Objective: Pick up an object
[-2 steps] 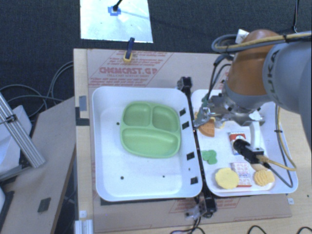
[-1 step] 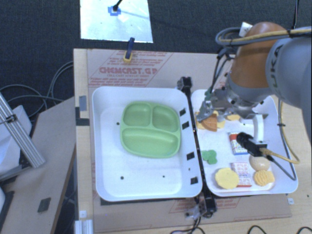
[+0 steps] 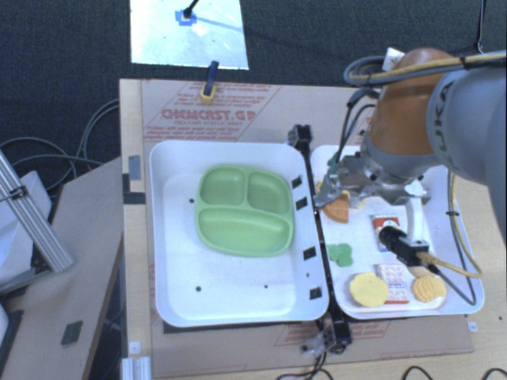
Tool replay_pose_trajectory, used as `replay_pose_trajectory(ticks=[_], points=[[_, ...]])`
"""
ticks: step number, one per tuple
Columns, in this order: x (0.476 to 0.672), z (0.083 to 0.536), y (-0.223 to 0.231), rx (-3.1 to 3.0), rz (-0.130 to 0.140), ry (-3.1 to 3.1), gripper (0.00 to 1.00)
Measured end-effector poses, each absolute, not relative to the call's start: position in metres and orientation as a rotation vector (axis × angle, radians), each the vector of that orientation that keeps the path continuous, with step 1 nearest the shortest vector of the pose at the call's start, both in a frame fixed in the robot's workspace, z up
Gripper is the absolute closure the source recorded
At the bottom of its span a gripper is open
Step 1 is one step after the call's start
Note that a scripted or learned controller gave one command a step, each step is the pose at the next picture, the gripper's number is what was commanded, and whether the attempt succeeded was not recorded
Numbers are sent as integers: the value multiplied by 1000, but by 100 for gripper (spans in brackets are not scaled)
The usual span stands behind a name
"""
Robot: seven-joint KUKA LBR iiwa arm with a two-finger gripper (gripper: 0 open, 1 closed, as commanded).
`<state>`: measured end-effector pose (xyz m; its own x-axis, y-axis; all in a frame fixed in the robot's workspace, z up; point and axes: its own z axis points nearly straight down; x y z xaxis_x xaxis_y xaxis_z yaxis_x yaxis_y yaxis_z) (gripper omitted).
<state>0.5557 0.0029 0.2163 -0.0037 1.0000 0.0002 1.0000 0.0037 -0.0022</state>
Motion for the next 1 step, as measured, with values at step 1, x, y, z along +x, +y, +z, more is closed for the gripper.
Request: replay_pose_trajectory(ticks=[1], points=[[557, 234, -4, -2220, -1, -2224, 100]])
